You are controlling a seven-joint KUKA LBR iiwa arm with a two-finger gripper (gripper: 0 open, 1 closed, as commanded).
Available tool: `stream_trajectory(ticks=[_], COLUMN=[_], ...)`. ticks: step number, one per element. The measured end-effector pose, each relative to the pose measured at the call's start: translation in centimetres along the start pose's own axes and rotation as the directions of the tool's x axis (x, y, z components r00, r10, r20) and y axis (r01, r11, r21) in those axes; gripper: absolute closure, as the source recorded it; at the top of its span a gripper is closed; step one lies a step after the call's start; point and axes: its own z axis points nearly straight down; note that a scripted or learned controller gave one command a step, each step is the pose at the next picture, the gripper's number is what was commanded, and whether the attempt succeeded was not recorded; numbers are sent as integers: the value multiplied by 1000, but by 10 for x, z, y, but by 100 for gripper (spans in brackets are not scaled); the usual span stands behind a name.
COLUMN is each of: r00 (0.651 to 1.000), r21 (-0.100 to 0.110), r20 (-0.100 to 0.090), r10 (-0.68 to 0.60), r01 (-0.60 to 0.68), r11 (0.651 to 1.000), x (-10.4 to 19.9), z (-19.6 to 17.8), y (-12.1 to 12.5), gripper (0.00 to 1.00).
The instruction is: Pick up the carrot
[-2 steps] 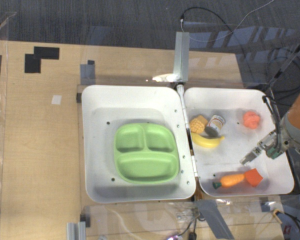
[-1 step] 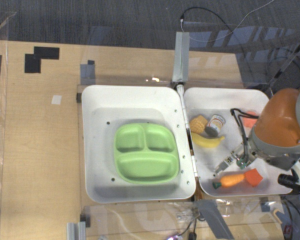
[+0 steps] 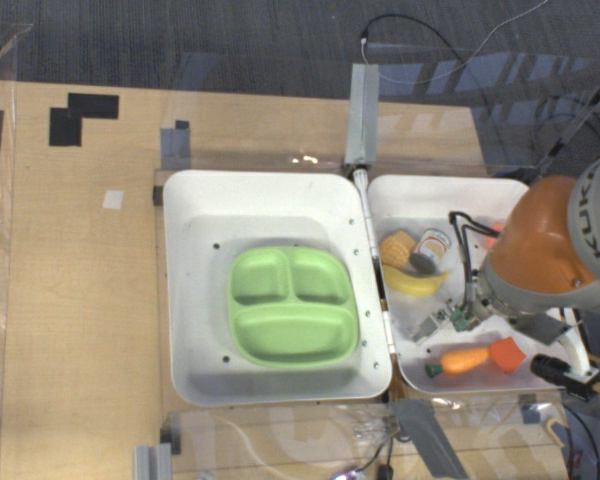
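From my feed I see the wooden desk (image 3: 80, 298) carrying 2 shallow white bins side by side. The left bin (image 3: 190, 268) holds a green divided tray (image 3: 292, 305) with 3 compartments, sitting about in its middle. The right bin (image 3: 410, 368) holds the loose items and the arm (image 3: 550, 248), whose grey body and orange band come in from the right and cover much of that bin's right half. The jaws (image 3: 458, 316) hang low over the middle of the right bin, just right of a yellow banana (image 3: 412, 282), and I cannot tell from this angle whether they are spread or pressed together; nothing shows between them that I can make out. The banana lies across the bin's left-centre, with a tan, rounded item (image 3: 398, 244) just above it and a small can (image 3: 435, 244) beside that, both near the bin's far wall. The carrot (image 3: 462, 361) lies flat near the near wall of the right bin, its green end pointing left, below the jaws and apart from them. An orange-red block (image 3: 507, 354) sits just to the right of the carrot, close to or touching its thick end.
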Motion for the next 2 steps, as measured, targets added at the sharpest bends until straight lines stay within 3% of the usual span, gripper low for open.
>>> stream_trajectory(ticks=[1, 2], r00=[997, 981], r21=[6, 4], r20=[-6, -3], r10=[-73, 195], r01=[73, -195], r11=[997, 981], x=[-78, -42], z=[-116, 1], y=[-44, -25], gripper=[0, 0])
